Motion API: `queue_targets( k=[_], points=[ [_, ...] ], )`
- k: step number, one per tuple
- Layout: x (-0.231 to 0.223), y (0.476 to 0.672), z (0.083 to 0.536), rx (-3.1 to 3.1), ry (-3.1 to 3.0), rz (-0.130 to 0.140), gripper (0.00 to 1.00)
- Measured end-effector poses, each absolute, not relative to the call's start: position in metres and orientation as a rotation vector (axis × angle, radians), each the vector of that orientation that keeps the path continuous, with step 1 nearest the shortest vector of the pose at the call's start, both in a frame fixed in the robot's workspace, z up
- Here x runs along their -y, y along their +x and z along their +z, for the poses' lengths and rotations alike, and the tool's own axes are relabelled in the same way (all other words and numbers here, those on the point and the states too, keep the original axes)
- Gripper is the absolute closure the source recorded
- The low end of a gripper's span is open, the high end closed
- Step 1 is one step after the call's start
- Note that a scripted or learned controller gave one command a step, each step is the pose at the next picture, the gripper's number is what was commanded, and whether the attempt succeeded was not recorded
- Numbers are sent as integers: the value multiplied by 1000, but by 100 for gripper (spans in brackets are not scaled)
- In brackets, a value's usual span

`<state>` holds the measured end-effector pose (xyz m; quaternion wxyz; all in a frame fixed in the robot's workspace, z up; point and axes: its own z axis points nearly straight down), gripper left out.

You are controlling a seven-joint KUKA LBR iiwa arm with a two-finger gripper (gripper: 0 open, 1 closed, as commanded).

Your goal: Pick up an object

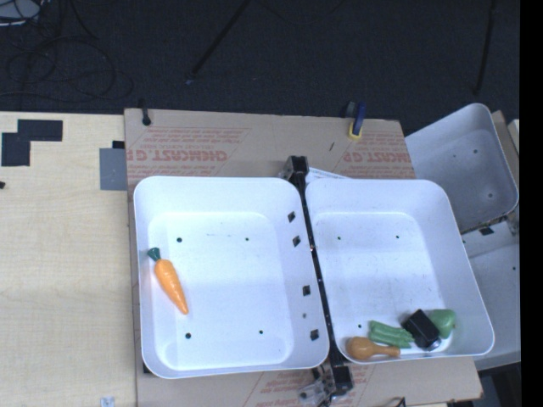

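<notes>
Two shallow white plastic bins, the left bin (144, 227) and the right bin (458, 253), sit side by side on a brown cardboard sheet with red print (212, 147) over a pale wooden bench (59, 270), with dark floor and loose cables (68, 49) beyond. The left bin holds one orange toy carrot with a green top (170, 285) by its left wall. The right bin's near right corner holds four things bunched together: one tan gourd-shaped toy (369, 348), one green pod-shaped toy (389, 334), one black block (422, 329) and one rounded green toy (443, 320).

- Dark floor (254, 41) along the top, loose cables (51, 7) trailing at upper left.
- Pale wooden worktop (59, 253) at left (black and grey patches stuck on).
- Brown cardboard sheet (254, 147), red print, a blue-yellow clamp (357, 119) on its far edge.
</notes>
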<state>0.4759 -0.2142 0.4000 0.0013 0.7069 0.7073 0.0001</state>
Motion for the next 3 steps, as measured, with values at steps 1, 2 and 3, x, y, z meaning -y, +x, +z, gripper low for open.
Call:
queue_targets(
  k=[1, 2, 3],
  points=[
    [153, 477, 404, -2230, 2216, 0, 100],
    [214, 475, 349, -2219, 2231, -8, 100],
    [214, 476, 394, -2220, 2219, 1, 100]
  ],
)
